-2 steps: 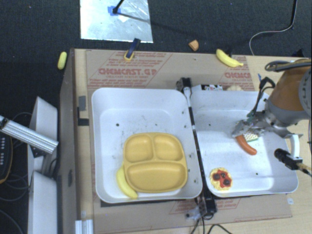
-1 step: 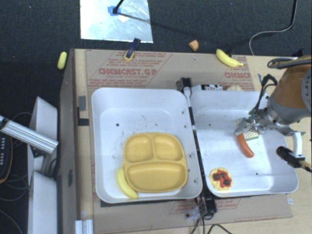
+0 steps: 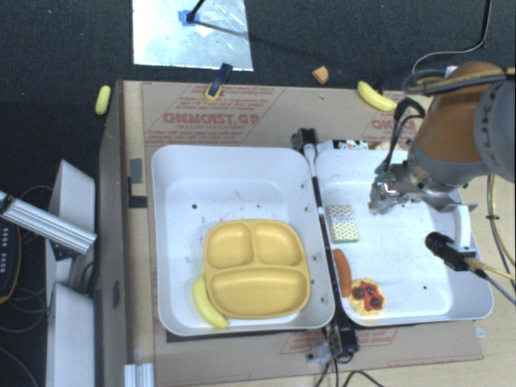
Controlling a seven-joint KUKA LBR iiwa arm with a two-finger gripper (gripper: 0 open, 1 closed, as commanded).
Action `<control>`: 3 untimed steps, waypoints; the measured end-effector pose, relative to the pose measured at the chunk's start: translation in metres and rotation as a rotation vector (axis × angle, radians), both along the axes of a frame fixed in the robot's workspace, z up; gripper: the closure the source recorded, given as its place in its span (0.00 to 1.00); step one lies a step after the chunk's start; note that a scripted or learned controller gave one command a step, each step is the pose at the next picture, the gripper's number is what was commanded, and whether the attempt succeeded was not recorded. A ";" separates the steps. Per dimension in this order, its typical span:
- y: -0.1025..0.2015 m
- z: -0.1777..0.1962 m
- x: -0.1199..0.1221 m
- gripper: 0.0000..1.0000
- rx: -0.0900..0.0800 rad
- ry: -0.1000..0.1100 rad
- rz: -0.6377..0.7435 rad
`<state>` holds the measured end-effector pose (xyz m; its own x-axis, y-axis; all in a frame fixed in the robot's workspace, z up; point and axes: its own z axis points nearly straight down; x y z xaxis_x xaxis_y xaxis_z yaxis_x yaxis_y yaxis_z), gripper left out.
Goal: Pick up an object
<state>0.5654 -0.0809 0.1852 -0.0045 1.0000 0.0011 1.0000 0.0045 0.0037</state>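
The gripper (image 3: 385,197) is hovering over the right bin (image 3: 451,301); its grasp state cannot be told. It should be descending squarely over the sponge (image 3: 343,223) near the bin's left wall.

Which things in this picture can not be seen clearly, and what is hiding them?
- Gripper: the wrist above covers its fingers in the camera view, so open or shut cannot be told.
- Toy banana in the left bin: the yellow divided plate overlaps most of it.
- Small patterned block in the right bin: print too small to read.
- Arm: cut off by the right edge.
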 end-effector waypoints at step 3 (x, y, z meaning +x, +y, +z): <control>-0.013 -0.100 0.059 0.00 0.000 0.005 0.000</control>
